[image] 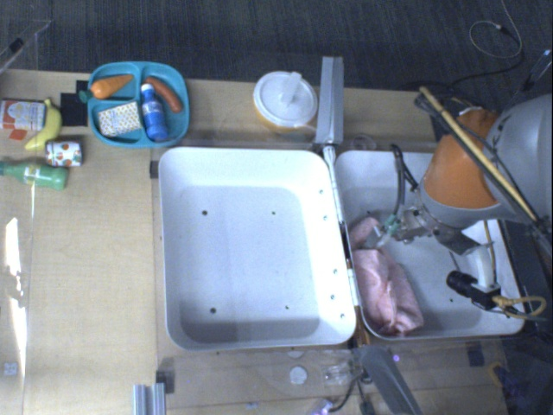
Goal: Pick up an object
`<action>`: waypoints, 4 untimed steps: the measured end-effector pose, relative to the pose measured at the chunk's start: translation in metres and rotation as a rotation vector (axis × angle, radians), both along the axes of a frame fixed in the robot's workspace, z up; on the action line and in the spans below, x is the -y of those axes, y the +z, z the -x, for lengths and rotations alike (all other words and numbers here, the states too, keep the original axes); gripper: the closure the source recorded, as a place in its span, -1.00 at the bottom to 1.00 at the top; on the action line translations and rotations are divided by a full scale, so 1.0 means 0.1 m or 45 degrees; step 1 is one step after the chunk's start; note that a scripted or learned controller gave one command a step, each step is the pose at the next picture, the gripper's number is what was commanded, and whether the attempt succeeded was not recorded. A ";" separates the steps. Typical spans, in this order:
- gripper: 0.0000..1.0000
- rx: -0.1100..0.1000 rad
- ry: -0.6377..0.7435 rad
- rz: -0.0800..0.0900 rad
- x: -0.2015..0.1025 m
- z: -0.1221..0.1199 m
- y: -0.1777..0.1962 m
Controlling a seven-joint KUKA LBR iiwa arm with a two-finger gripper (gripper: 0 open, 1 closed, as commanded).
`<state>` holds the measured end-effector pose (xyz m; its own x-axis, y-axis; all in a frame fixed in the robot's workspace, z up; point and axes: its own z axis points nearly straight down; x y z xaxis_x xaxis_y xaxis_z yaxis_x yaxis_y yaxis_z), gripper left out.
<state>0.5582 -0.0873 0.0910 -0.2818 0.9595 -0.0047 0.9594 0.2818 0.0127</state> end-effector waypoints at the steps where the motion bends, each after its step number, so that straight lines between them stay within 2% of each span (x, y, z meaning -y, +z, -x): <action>1: -1.00 0.003 0.052 0.001 0.21 -0.53 -0.01; 2: -1.00 -0.022 0.093 0.003 0.05 -1.11 -0.01; 3: -1.00 -0.001 0.182 0.002 0.10 -0.51 0.00; 4: -1.00 0.007 0.589 0.010 0.03 -0.24 0.01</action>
<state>0.5819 -0.0906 0.0916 -0.6804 0.7327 -0.0141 0.7326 0.6806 0.0134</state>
